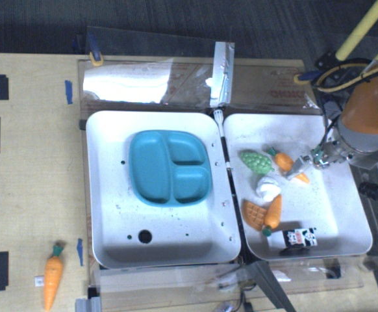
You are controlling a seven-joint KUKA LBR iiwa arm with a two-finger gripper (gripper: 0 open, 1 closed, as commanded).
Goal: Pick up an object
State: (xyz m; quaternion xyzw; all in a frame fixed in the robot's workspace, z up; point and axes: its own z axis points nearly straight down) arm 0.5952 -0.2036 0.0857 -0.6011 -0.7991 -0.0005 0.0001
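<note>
Two shallow white bins sit side by side on the wooden tabletop (26,194). The left bin (104,174) holds a blue divided plate (171,168), lying flat near its middle.

The right bin (345,220) holds the small toys. A green bumpy toy (256,162) lies toward the bin's upper left, and a small orange piece (283,161) lies just beside it to the right. Below these sits a white rounded toy (267,189). Under that, an orange waffle-like wedge (254,214) lies touching a toy carrot (273,212), which stands slightly tilted along the wedge's right side. A small black-and-white carton (300,237) lies near the bin's front wall.

The arm (364,119) enters from the right, its orange band above the bin's right edge. The pincer (304,168) is low over the right bin, just right of the small orange piece, with a second small orange bit (302,179) at its tip. Whether its fingers are apart or together cannot be told; the parts are too small and blurred.

A second toy carrot (52,275) lies on the tabletop, well apart from both bins, near the front left.
</note>
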